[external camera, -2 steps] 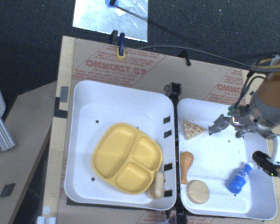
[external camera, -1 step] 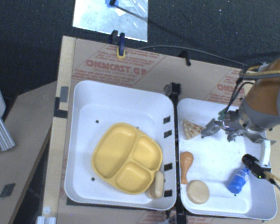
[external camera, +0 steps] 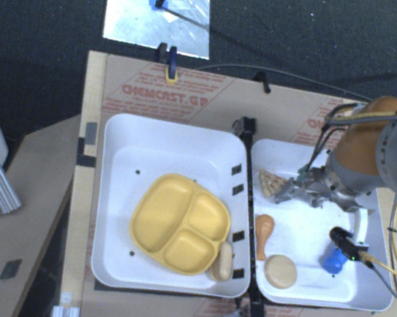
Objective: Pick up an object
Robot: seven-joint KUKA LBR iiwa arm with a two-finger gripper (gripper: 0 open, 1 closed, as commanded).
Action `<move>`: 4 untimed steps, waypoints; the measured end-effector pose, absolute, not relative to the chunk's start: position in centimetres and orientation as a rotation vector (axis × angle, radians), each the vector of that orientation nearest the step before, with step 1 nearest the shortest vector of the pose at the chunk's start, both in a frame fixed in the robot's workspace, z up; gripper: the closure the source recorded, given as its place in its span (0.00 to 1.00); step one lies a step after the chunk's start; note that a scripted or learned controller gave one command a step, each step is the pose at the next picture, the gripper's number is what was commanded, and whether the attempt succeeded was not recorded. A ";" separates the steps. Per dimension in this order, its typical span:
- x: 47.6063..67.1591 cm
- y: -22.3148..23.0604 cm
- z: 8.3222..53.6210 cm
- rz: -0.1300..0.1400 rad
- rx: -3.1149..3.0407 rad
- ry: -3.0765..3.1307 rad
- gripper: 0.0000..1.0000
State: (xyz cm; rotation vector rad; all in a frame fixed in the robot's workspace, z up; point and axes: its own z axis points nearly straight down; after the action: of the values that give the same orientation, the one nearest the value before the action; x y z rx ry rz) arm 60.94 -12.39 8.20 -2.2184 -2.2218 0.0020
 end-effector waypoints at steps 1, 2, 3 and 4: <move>61.1 -12.4 9.6 -0.003 -2.221 -2.227 1.00; 60.9 -12.7 16.0 -0.006 -2.224 -2.227 1.00; 60.4 -12.2 22.0 -0.007 -2.221 -2.230 1.00; 60.6 -12.2 27.0 -0.007 -2.220 -2.231 1.00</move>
State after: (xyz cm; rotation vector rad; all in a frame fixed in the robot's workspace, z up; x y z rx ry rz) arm 60.56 -12.24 27.04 -2.2204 -2.2312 -0.0069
